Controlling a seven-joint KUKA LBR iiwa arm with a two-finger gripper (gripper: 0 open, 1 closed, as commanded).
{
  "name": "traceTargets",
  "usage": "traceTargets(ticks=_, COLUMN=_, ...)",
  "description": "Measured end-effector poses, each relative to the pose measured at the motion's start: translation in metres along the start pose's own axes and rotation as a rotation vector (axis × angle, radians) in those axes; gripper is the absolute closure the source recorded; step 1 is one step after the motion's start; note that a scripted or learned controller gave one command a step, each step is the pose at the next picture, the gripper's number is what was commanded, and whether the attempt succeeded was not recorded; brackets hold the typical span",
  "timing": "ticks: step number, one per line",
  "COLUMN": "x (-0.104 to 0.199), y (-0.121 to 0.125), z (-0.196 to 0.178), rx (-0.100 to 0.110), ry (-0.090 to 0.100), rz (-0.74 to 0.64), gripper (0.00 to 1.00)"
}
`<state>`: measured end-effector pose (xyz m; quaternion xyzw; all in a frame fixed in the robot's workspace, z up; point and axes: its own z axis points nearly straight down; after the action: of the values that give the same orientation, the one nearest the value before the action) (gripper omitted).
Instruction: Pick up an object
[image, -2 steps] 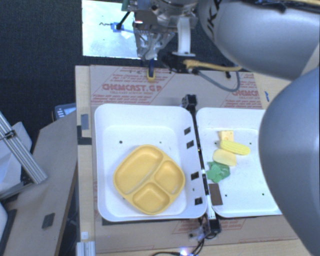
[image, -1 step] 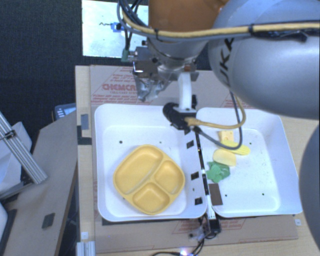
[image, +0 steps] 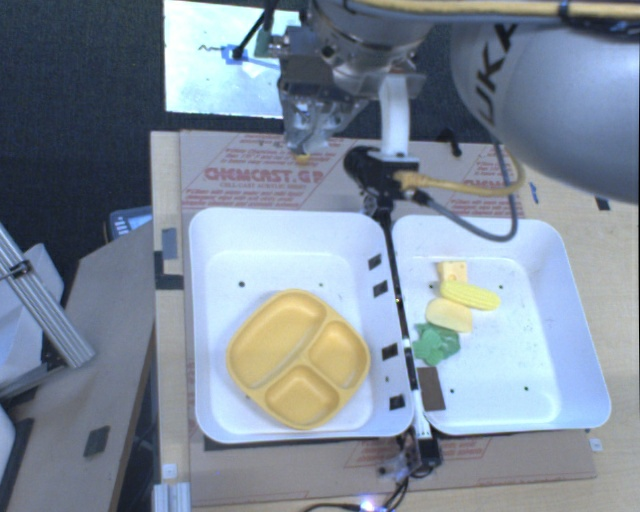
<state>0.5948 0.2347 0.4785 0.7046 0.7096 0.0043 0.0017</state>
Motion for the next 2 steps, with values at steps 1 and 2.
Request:
traceTargets(ticks=1, x=0.001, y=-0.114, z=0.056, rx=0.016, ry=-0.004, rz=-0.002, gripper=1.0)
traceTargets(ticks=2, x=0.001, y=-0.096, z=-0.008, rx=0.001, ry=0.0, rz=0.001, gripper=1.0)
